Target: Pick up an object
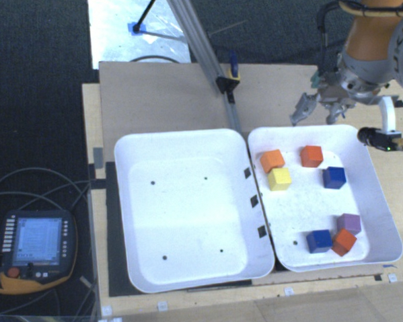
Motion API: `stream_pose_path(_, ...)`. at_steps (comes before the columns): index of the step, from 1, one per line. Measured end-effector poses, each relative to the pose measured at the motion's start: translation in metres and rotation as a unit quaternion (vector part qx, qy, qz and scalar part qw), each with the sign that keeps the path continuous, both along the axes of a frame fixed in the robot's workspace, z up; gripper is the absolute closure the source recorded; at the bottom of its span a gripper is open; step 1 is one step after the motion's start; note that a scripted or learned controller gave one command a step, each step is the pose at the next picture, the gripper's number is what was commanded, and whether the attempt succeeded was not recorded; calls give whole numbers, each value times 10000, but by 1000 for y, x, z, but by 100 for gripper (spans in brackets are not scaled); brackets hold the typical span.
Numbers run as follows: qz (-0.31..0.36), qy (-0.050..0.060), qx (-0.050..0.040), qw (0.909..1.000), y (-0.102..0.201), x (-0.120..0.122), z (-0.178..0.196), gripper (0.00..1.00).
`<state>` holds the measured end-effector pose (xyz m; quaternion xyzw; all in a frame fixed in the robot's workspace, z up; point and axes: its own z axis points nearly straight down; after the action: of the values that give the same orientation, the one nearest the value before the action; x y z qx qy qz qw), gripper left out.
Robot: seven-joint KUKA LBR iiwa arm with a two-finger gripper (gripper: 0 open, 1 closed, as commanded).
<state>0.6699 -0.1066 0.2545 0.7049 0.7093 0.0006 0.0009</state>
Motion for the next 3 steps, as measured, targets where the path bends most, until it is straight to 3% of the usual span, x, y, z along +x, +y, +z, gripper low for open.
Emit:
stream_pose_path(1,-1,1,-3,10000,0,0,0,0)
stream_pose_path(3,-3,15,0,10000,9,11,-89,0)
